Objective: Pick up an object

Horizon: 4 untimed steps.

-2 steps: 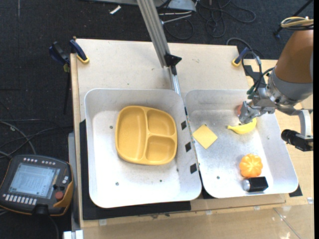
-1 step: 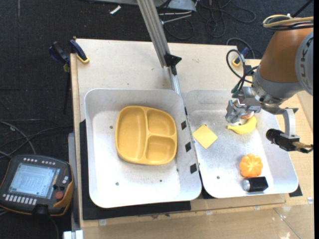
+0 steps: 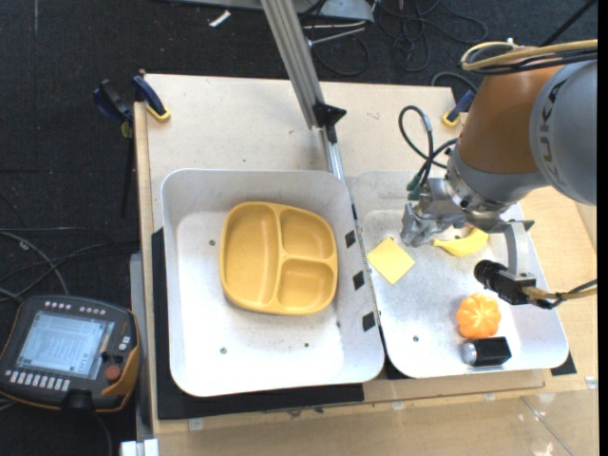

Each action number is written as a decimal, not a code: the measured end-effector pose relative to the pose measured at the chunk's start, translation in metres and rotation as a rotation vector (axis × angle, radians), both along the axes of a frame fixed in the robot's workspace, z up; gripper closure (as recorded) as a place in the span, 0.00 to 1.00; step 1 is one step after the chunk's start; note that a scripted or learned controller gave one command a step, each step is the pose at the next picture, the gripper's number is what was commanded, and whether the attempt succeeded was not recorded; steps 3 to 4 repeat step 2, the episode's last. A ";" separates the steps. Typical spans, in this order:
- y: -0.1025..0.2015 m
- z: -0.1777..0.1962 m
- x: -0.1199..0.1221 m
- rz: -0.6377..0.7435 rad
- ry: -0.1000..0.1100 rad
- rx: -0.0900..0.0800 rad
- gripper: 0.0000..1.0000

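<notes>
In the camera view, the right bin (image 3: 427, 345) holds a flat pale yellow square (image 3: 390, 259), a yellow banana-like piece (image 3: 460, 244), an orange fruit (image 3: 478, 316) and a small black and silver cylinder (image 3: 487, 351). My gripper (image 3: 419, 224) hangs low over the back of this bin, between the yellow square and the banana piece, with the arm above hiding part of the banana piece. I see nothing held between its fingers.
The left bin (image 3: 190, 340) carries a yellow divided plate (image 3: 279, 256). A slanted metal pole (image 3: 296, 50) rises behind the bins. Black clips (image 3: 353, 256) sit along the seam between bins. A teach pendant (image 3: 66, 350) lies left of the bench.
</notes>
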State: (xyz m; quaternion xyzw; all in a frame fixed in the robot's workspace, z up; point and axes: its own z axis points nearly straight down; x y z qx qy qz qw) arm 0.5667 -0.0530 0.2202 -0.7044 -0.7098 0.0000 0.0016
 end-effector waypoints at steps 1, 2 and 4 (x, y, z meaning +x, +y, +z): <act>0.055 0.014 -0.009 0.001 -0.003 0.000 1.00; 0.107 0.017 -0.007 0.001 -0.002 0.000 1.00; 0.107 0.017 -0.007 0.001 -0.002 0.000 1.00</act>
